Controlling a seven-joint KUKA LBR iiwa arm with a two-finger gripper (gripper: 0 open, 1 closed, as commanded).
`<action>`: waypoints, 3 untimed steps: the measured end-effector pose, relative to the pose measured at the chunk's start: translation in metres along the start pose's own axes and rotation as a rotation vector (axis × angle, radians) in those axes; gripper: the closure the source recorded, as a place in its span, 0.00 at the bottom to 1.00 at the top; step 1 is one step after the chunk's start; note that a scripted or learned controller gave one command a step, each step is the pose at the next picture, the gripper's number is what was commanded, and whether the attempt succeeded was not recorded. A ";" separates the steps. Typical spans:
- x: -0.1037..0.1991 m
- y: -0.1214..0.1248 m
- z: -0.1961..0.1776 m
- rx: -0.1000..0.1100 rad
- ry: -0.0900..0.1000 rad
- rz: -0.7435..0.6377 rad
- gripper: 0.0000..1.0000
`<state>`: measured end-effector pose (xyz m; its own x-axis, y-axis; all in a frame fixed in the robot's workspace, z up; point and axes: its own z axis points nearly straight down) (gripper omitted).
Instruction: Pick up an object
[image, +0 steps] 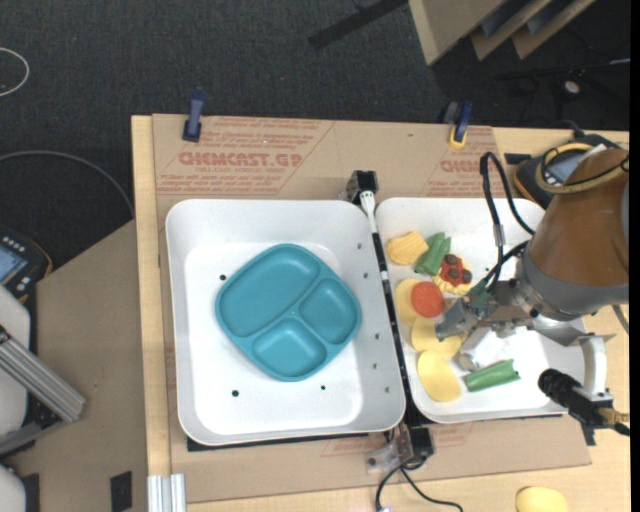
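Note:
The right bin (512, 408) holds several toy foods: a red tomato (427, 298), a yellow chunk (406, 247), a green pepper (433, 254), a red-dotted piece (456, 270), pale yellow slices (438, 375) and a green cucumber piece (490, 375). My gripper (457, 338) hangs low over the middle of this bin, just right of the tomato and above the yellow slices. Its fingers look spread, with nothing lifted between them. The arm's body hides the bin's right part.
The left bin (182, 300) carries a blue divided plate (288, 311). A black divider strip (378, 262) runs between the bins. Cables (492, 215) loop over the right bin's far edge. A yellow object (540, 498) lies off the bench at the bottom right.

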<state>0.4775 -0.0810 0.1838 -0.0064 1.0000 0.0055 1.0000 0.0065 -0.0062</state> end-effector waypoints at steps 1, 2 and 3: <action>0.024 0.002 -0.001 -0.003 -0.003 0.003 0.00; 0.044 0.002 -0.024 -0.010 -0.006 0.003 0.00; 0.084 0.003 -0.108 -0.016 -0.004 0.000 0.00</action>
<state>0.4809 0.0026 0.2921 -0.0062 1.0000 0.0019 0.9999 0.0062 0.0103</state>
